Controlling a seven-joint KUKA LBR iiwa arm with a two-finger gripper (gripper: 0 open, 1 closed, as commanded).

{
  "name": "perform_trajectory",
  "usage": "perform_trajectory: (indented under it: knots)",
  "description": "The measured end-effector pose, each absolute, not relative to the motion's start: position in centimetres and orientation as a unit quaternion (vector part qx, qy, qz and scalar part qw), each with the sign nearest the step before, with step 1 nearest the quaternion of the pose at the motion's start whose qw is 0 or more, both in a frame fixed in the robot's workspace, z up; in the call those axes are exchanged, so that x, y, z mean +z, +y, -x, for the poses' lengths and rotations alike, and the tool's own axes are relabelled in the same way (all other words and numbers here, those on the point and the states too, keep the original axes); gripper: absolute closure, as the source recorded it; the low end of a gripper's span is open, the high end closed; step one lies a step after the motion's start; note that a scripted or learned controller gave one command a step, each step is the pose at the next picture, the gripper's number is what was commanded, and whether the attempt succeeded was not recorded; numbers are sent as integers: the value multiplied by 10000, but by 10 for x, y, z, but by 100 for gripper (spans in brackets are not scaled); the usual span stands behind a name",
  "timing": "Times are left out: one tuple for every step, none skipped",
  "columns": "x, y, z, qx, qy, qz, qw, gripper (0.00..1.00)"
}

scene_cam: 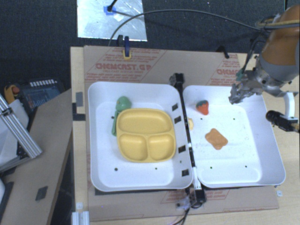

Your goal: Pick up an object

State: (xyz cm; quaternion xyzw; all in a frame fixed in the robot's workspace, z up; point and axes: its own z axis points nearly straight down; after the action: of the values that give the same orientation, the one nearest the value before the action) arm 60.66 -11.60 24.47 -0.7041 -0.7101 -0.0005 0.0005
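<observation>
Claw [236, 97], grip unclear, hovers over right bin [267, 172] holding strawberry [202, 107] and toast [216, 138].

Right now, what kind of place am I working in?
Likely a robotics lab bench: two white bins on cardboard, toy food like a strawberry, cables and aluminium framing nearby.

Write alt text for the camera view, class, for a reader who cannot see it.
A grey robot arm's gripper hovers over the far corner of the right bin, which holds a toy strawberry and an orange toast-shaped piece. The left bin holds a yellow divided tray with a green toy tucked behind it.
</observation>
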Motion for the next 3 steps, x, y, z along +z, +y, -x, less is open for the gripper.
perform_trajectory:
  knots:
    - [247,-60,-605,-8,-7103,7039,1,100]
    - [232,-10,-598,-7,-7103,7039,6,100]
    - [221,37,-580,-3,-7103,7039,11,100]
